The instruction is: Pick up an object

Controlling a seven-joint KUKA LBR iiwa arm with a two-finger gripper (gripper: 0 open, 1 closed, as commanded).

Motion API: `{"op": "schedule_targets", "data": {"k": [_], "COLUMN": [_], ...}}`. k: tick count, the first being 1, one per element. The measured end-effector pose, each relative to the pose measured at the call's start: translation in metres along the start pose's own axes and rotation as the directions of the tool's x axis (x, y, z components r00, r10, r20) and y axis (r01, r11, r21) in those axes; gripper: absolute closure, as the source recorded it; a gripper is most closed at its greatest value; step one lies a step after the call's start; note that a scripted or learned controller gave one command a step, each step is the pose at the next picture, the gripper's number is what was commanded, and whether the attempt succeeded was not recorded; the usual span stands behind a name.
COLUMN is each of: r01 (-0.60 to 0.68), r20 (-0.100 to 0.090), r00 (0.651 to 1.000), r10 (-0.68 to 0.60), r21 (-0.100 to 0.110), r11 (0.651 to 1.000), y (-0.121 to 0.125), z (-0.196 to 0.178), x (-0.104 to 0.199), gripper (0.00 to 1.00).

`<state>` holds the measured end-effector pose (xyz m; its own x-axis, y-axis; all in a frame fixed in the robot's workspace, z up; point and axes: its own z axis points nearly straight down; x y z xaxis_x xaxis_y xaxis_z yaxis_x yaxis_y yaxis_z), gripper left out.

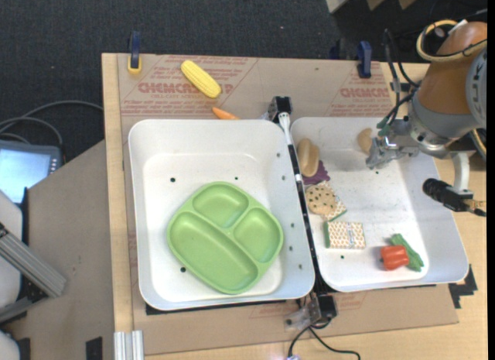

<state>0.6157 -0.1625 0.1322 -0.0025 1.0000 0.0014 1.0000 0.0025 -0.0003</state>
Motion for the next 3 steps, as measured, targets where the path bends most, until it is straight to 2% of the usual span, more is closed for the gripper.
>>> {"op": "schedule_targets", "data": {"k": [1, 2, 3], "r01": [0.004, 0.000, -0.002], "r20": [0.002, 0.002, 0.002], "r00": [1.000, 1.000, 1.000], "r10": [-0.004, 0.000, 0.002], "r21": [-0.013, -0.004, 0.001], "r11": [1.000, 1.000, 1.000], "y": [0.035, 0.052, 0.051], "z": [-0.084, -0.071, -0.066], "x": [0.049, 0.070, 0.079], "gripper": [1.00, 1.00, 1.00]}}
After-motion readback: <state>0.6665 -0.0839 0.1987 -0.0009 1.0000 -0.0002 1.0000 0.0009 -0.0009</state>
